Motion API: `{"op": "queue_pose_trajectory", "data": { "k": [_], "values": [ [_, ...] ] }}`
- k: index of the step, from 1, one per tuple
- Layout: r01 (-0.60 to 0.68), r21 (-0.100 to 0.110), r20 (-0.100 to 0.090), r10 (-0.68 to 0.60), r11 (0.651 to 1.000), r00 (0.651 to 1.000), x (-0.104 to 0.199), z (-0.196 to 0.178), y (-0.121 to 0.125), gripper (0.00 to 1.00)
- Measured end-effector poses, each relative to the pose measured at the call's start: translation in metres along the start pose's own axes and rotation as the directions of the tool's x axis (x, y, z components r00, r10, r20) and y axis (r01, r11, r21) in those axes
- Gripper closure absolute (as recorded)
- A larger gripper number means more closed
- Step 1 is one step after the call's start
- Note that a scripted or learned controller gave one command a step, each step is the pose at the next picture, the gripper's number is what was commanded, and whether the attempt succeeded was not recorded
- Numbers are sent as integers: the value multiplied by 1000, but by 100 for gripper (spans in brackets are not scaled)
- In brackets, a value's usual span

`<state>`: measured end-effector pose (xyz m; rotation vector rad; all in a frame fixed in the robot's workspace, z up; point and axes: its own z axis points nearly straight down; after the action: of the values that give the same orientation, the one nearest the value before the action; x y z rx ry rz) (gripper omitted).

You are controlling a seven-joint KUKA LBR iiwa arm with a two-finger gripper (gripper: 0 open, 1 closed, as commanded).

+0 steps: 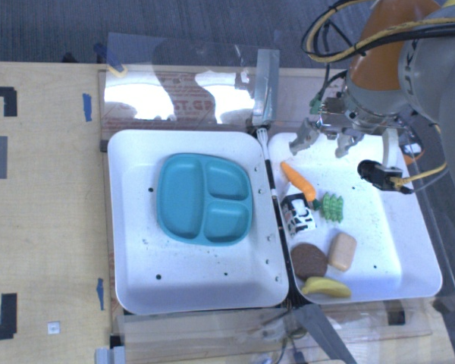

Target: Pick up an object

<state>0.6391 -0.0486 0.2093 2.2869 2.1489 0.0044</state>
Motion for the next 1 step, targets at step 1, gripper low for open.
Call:
{"op": "queue_pose_trajectory", "data": {
  "k": [1],
  "values": [
    [-98, 13, 2, 98, 995, 995, -47, 69, -7, 0]
  ]
}}
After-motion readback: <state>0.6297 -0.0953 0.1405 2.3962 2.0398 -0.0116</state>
